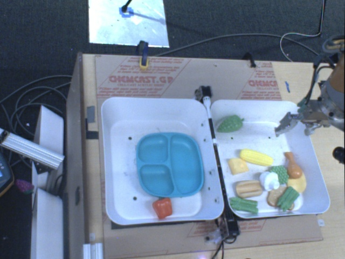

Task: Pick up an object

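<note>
The right bin holds several toy foods: a green leafy piece at the back left, a yellow corn cob, a cheese wedge, a bread roll, a white and green cauliflower, an orange drumstick and green beans. My gripper hangs over the bin's back right corner, above and right of the corn. It is open, with nothing between its fingers.
The left bin carries a blue divided plate, and a red toy pepper lies by its front wall. A black clamp sits where the bins meet at the back. Cables run along the bench's back edge.
</note>
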Robot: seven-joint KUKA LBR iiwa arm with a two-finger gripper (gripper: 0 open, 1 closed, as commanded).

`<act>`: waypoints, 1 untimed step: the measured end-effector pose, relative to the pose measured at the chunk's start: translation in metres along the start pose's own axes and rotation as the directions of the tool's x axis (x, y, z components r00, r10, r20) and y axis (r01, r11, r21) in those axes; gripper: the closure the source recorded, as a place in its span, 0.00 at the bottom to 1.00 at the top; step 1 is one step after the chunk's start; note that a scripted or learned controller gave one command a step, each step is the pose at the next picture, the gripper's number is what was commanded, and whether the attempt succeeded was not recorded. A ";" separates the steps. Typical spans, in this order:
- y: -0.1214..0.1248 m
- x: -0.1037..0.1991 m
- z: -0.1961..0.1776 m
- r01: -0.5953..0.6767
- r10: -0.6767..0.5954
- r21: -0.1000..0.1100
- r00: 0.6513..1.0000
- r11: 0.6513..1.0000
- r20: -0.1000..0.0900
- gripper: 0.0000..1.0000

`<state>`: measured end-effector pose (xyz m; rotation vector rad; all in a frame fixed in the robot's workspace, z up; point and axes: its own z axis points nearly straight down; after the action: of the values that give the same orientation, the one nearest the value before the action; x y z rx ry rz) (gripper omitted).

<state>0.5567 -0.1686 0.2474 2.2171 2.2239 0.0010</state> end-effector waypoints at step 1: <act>0.021 0.038 0.066 0.001 -0.001 0.001 1.000 1.000 -0.001 0.00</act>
<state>0.5780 -0.1303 0.1810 2.2167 2.2268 0.0005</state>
